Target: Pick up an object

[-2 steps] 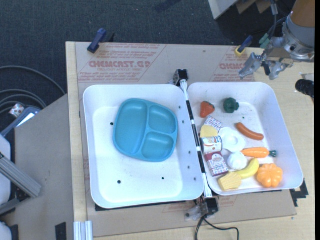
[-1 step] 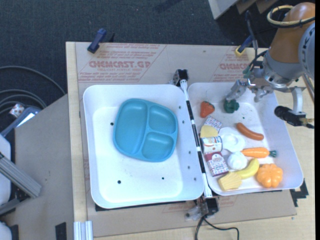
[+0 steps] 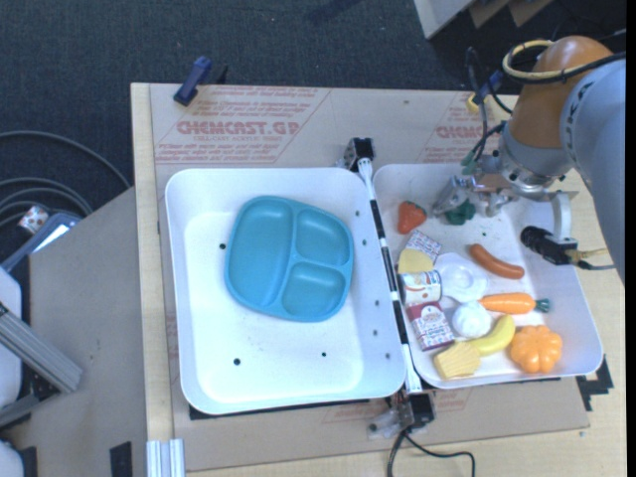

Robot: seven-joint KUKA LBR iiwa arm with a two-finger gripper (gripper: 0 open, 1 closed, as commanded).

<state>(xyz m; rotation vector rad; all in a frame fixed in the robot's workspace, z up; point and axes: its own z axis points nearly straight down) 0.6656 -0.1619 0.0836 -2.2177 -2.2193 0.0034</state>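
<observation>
My gripper [image 3: 473, 193] hangs low over the far end of the right bin [image 3: 586, 311], below the arm's orange band [image 3: 558, 68]. A small dark green thing [image 3: 456, 213] lies right at the gripper's tip; whether it is gripped I cannot tell. Just left of it sits a red-orange piece [image 3: 410, 216]. Nearer the front lie a sausage [image 3: 495, 260], a carrot [image 3: 512, 303], an orange pumpkin [image 3: 537, 349], a banana [image 3: 495, 336], a white egg [image 3: 470, 319] and two small cans [image 3: 422, 288].
The left bin [image 3: 199, 356] holds a blue divided plate [image 3: 290, 258]. A black part of the arm [image 3: 547, 244] reaches over the right bin's far right side. A blue clip [image 3: 192, 80] lies on the board's far left corner.
</observation>
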